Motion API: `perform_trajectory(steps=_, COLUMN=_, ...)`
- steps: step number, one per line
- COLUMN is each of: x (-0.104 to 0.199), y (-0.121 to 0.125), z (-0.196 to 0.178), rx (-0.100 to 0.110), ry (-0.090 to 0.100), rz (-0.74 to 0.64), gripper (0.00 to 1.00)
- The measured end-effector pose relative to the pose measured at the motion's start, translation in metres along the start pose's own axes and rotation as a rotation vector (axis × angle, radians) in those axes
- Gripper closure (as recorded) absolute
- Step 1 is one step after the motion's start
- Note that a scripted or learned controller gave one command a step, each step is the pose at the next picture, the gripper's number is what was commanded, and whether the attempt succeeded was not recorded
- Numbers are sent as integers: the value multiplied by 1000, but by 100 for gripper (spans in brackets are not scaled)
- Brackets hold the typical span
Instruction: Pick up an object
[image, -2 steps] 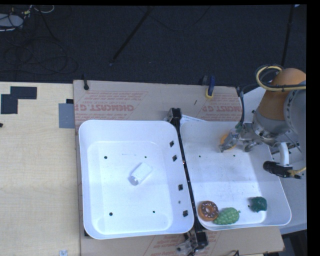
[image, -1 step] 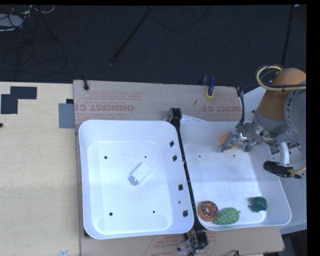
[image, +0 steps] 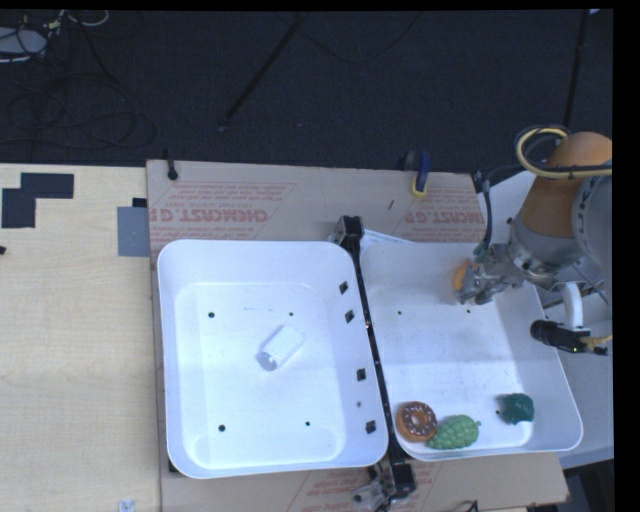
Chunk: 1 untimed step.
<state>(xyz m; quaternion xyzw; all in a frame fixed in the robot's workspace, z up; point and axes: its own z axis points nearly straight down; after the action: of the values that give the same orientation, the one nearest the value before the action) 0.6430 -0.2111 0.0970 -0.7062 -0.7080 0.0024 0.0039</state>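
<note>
Smooth white bins – the left bin (image: 190, 300) holds a pale cylinder (image: 280, 347); the gripper (image: 478, 285) hides an orange object (image: 462, 275), grip unclear.

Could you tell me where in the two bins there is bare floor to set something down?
Left bin: open floor all round the lone white cup at its middle. Right bin: bare across the middle, between the divider and the gripper. Crowded along its near edge, with the donut, green grapes and dark green toy.
</note>
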Motion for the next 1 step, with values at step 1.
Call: perform_trajectory(steps=1, x=36, y=-30, z=-80, rx=-9, ry=-1, rz=0, gripper=100)
